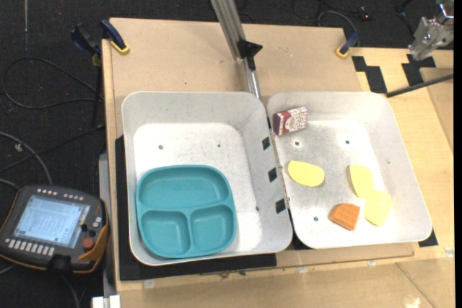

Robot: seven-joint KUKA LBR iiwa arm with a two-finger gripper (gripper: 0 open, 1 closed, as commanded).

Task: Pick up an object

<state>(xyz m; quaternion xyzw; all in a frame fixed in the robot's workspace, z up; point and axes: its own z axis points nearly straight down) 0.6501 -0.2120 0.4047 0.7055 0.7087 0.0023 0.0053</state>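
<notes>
The right bin (404,155) holds several objects. A small maroon and white carton (290,120) lies at its back left corner. A yellow oval piece (306,174) sits left of centre. An orange waffle-like piece (345,216) lies near the front, beside two pale yellow pieces (360,179) (377,208). A teal divided plate (186,210) rests in the left bin (144,119). A metallic part that looks like my gripper (430,34) pokes in at the far right edge, well behind the right bin and far from every object.
A slanted metal pole (225,3) runs down from the top to the gap between the bins. Clamps (115,40) (346,47) sit at the bench's back corners. A handheld control pendant (50,223) lies on the floor to the left.
</notes>
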